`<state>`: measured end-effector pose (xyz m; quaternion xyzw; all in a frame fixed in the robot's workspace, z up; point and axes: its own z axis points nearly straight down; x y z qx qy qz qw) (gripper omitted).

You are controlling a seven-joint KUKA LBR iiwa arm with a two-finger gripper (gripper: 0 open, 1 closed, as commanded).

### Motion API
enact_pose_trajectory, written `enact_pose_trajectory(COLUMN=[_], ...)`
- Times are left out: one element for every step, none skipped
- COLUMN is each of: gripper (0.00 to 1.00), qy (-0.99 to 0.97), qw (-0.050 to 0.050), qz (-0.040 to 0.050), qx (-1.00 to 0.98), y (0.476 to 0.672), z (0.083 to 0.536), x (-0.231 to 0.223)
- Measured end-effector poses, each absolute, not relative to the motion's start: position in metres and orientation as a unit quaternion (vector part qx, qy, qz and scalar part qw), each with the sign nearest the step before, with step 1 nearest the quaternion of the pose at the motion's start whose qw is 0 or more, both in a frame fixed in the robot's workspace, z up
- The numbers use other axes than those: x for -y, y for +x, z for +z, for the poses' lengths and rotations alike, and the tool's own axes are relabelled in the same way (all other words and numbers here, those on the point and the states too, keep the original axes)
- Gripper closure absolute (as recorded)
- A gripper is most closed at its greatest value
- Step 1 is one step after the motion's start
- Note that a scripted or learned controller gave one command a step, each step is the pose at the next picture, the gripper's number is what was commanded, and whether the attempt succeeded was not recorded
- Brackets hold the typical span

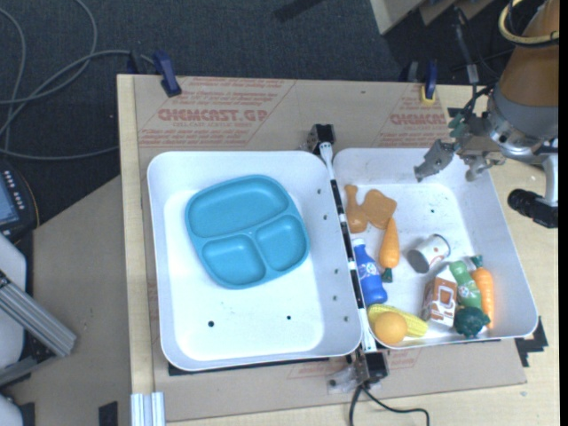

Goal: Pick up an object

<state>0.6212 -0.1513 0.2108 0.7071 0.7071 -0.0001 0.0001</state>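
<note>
Carrot (390, 244) sits mid right bin (444, 171), long axis running roughly toward and away from the camera. It's below-left of the pincer (452, 160), which hangs spread wide and empty over the bin's far end, so it needs to travel nearer first.

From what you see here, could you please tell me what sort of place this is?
Probably a robotics lab: an arm works over two white bins of toy food, with cables trailing on the carpet.
</note>
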Motion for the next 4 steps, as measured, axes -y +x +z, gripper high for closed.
enact_pose_trajectory(gripper=[0.0, 0.0, 0.0, 1.0], qy=[0.705, 0.708, 0.708, 0.707], qw=[-0.001, -0.005, -0.001, 0.0], qz=[0.0005, -0.0034, -0.0019, 0.0001], qx=[-0.709, -0.706, -0.707, -0.707], y=[0.654, 0.575, 0.591, 0.592], z=[0.173, 0.126, 0.083, 0.095], x=[0.089, 0.093, 0.099, 0.097])
